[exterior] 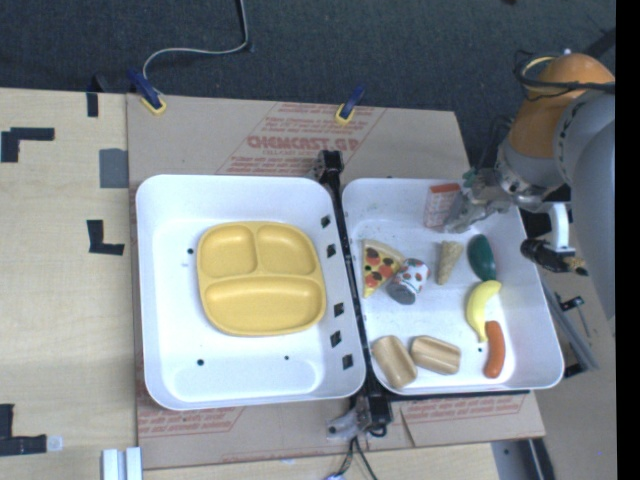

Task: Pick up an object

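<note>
My gripper (pixel 460 216) hangs over the far part of the right bin (pixel 530 368), just right of a small red and white carton (pixel 438 206). Below it lie a tan wedge (pixel 449 260) and a dark green vegetable (pixel 483 256). A pizza slice (pixel 378 265) and a small grey can (pixel 405 286) sit near the bin's left wall. A banana (pixel 481 303), a red sausage (pixel 494 350) and two bread rolls (pixel 393 360) (pixel 436 354) lie toward the front. Nothing is visibly held.
The left bin (pixel 165 348) holds a yellow divided plate (pixel 263 276). A black divider (pixel 340 268) runs between the bins. The arm's orange band (pixel 560 88) and grey body (pixel 600 188) stand over the right bin's far right corner.
</note>
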Motion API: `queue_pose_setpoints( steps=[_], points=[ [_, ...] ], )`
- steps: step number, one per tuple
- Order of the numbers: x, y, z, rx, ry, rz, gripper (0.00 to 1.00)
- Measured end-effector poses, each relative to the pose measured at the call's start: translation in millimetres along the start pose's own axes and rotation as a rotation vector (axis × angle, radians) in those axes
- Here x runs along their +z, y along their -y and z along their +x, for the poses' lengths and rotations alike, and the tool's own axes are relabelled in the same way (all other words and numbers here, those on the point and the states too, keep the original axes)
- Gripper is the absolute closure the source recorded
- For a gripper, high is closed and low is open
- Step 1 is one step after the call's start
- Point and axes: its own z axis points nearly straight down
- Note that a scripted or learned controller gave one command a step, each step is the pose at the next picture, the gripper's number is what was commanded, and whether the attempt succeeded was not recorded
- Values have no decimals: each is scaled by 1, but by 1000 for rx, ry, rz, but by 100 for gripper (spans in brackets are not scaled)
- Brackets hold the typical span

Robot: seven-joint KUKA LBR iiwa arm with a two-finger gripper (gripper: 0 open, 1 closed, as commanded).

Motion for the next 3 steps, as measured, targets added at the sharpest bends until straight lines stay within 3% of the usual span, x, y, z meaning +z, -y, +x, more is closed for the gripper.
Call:
queue_pose_setpoints(
  steps=[1, 2, 3],
  points=[
    [0, 0, 0, 0, 0, 0, 0],
    [9, -1, -1, 2, 1, -6, 0],
    [0, 0, 0, 0, 0, -1, 100]
  ],
)
